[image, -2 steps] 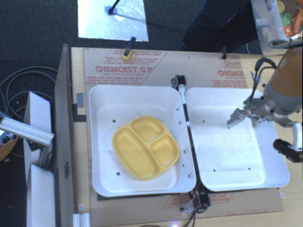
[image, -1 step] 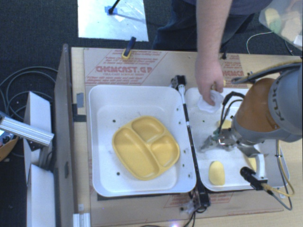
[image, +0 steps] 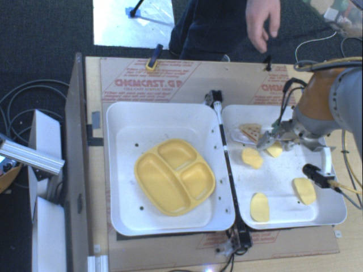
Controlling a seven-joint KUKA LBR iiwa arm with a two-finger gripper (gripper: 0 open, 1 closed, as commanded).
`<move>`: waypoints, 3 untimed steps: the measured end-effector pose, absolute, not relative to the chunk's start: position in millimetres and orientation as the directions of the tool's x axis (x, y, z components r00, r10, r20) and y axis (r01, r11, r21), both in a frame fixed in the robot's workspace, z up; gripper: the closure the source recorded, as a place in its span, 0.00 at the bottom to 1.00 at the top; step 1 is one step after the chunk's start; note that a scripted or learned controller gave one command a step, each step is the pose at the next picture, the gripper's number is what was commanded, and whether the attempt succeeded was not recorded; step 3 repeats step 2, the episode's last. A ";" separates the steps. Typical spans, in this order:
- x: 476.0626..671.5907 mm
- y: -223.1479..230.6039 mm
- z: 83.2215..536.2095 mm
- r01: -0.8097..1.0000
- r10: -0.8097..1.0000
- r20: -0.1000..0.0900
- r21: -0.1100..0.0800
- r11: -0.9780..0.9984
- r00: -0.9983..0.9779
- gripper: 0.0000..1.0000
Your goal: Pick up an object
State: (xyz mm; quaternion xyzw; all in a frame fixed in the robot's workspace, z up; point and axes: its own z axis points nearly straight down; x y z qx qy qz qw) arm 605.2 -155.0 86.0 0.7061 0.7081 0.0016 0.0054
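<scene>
fingers' spread cannot be told; gripper sits low, centre right of frame, in the right bin. a yellow piece lies just beside its tip, another lower left.

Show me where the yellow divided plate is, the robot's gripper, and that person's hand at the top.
Yellow divided plate (image: pixel 174 176): camera view, the ridge where its compartments meet.
Gripper (image: pixel 266 141): camera view, its tip, low over the right bin.
Person's hand (image: pixel 262 17): camera view, back of the hand.
</scene>
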 end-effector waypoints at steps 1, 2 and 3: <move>603.3 -152.2 95.7 1.000 1.000 -0.001 0.005 0.005 -0.005 1.00; 593.5 -79.8 188.6 1.000 1.000 0.002 0.010 0.011 -0.011 1.00; 593.5 -79.8 188.6 1.000 1.000 0.002 0.010 0.011 -0.011 1.00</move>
